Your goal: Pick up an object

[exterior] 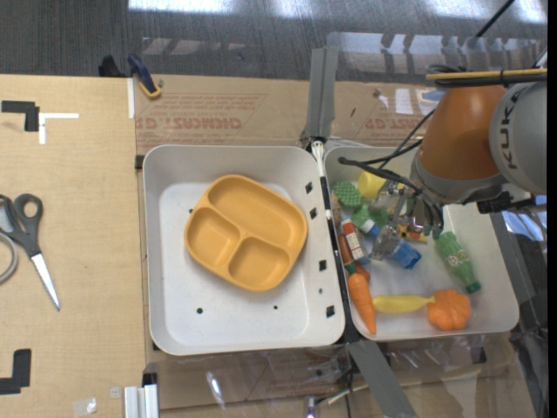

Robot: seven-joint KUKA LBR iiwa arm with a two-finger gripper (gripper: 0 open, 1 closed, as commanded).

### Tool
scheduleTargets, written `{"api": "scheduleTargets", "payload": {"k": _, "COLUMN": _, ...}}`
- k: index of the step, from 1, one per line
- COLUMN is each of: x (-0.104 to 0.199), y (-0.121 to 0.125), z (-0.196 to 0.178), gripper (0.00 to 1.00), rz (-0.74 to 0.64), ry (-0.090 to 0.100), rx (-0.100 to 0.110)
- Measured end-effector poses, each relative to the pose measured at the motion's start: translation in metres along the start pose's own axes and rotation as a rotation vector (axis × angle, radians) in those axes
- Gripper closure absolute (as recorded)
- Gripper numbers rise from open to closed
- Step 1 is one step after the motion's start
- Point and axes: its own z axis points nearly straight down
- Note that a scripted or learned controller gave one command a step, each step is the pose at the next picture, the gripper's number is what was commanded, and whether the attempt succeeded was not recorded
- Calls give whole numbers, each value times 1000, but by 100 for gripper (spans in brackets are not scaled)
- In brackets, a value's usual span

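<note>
The right bin [487,233] holds several toy foods. A carrot [362,301], a yellow banana [402,303] and an orange pumpkin [449,310] lie along its near side. A green bottle [458,262] lies at the right, and a blue block [406,255] sits in the middle. Along the left wall rests a red bottle [349,242], with a green piece [348,192] and a yellow piece [372,184] at the far end. My gripper [396,229] is low in this bin, just above and left of the blue block, among the small pieces. Nothing shows clearly in its grasp.
The left bin [235,325] holds a yellow divided plate [246,232]. Scissors [33,246] lie on the wooden bench at far left. The arm's orange band [461,138] hangs over the right bin's far right corner, with cables trailing behind it.
</note>
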Motion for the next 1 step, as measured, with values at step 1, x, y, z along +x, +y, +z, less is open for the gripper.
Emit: {"api": "scheduleTargets", "payload": {"k": 1, "x": 6, "y": 2, "z": 0, "gripper": 0, "rz": 86, "ry": -2, "rx": 1}}
